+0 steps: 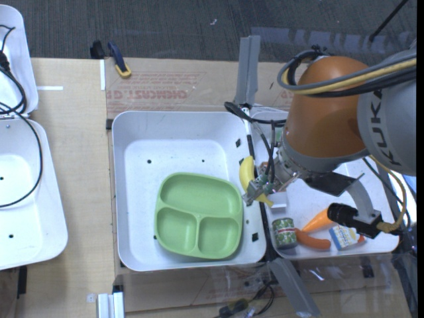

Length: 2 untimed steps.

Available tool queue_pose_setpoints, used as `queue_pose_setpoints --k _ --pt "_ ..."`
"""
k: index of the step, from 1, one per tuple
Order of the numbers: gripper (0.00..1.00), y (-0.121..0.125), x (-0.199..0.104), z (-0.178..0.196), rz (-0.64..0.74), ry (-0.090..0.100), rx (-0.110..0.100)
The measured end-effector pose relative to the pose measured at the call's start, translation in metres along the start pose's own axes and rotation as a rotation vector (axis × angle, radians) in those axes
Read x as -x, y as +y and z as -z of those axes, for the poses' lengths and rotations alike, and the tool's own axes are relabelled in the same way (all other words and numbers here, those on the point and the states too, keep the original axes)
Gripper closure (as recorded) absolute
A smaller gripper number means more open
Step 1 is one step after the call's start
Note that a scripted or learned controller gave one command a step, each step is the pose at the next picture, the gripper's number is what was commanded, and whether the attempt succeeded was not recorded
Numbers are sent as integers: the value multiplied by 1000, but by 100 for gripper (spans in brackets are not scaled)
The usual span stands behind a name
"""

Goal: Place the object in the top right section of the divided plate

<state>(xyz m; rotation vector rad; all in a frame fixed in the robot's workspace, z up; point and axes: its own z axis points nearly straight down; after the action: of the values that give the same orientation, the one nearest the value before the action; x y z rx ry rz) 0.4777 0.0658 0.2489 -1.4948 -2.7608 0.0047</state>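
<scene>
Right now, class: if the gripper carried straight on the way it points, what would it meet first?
The gripper points down and left with a banana at its tip. It would probably first meet the white bin's floor beside the green plate; depth is unclear.

Arm w/ orange band comes in from right, wrist bent down over the seam btwn both bins. Gripper sits low there, fingers pinching sth yellow.

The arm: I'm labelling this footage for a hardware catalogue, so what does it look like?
The arm is grey and rounded, with a glossy orange band above the wrist and dark letters on the grey shell. Black and yellow cables loop over the band. The gripper is a small metallic assembly.
</scene>
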Motion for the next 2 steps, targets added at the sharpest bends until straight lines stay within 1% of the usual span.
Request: queue_pose_setpoints --k 1,2 --pt "100 41 -64 -60 225 0 0" --pt "100 54 -83 -92 381 0 0"
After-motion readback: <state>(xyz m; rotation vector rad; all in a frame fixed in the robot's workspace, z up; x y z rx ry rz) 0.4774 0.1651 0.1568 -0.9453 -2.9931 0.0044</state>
